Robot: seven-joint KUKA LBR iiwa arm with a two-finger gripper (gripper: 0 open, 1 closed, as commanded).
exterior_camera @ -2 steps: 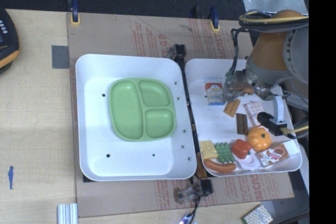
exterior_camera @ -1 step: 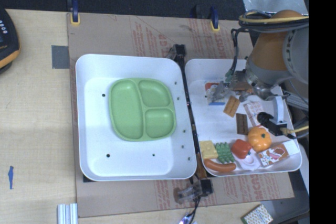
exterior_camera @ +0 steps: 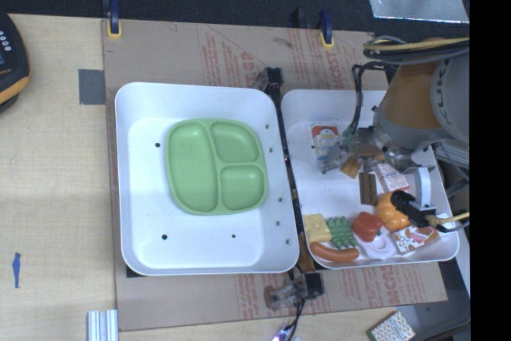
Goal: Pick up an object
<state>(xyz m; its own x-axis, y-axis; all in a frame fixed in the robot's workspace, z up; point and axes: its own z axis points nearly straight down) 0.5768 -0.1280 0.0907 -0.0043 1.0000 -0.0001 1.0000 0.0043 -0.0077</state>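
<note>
Left bin: shallow white plastic bin [exterior_camera: 140,251] holding a pale green three-compartment plate [exterior_camera: 215,165] near its middle, with bare floor all round it.
Right bin: shallow white plastic bin [exterior_camera: 297,109], crowded along its near edge and right side; the far-left corner is bare.
Arm: grey arm with orange band [exterior_camera: 415,96] reaches over the right bin's far-right part.
Gripper [exterior_camera: 342,149]: low over a small clear packet with red and blue print [exterior_camera: 324,138]; whether it grips anything cannot be told.
Toy food: yellow block [exterior_camera: 316,227], green piece [exterior_camera: 341,231], red sausage [exterior_camera: 335,253], red tomato [exterior_camera: 366,225], orange piece [exterior_camera: 389,209], clustered touching by the near rim.
Writing: none legible.
</note>
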